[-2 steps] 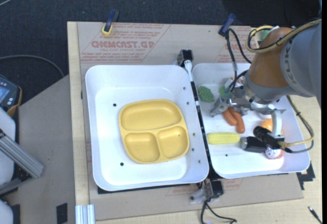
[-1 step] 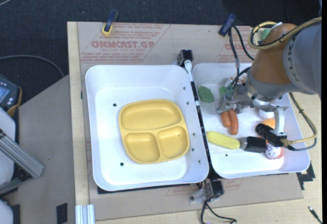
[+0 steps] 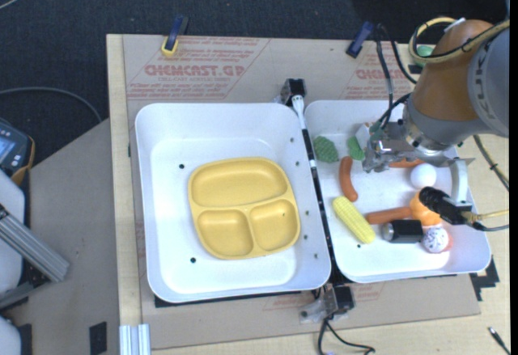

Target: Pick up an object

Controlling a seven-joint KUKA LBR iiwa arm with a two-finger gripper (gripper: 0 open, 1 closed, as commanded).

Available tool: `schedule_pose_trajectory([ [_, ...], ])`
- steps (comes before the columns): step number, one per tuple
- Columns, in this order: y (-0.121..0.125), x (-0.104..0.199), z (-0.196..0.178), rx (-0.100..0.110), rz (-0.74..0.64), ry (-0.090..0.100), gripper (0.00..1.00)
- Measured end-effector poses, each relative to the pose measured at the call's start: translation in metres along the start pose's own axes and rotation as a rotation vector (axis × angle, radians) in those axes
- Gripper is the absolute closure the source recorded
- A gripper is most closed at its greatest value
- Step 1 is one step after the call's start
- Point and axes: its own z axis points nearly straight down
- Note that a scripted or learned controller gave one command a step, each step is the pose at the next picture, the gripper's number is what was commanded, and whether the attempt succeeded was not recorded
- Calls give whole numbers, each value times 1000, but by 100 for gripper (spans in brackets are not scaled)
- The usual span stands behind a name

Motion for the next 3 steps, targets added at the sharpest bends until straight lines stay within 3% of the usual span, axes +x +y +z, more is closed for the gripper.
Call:
schedule_pose_trajectory([
  [2,6,-1,-87,-2,-3,0,100],
  [3,17,40,-79,3,-6,2,100],
])
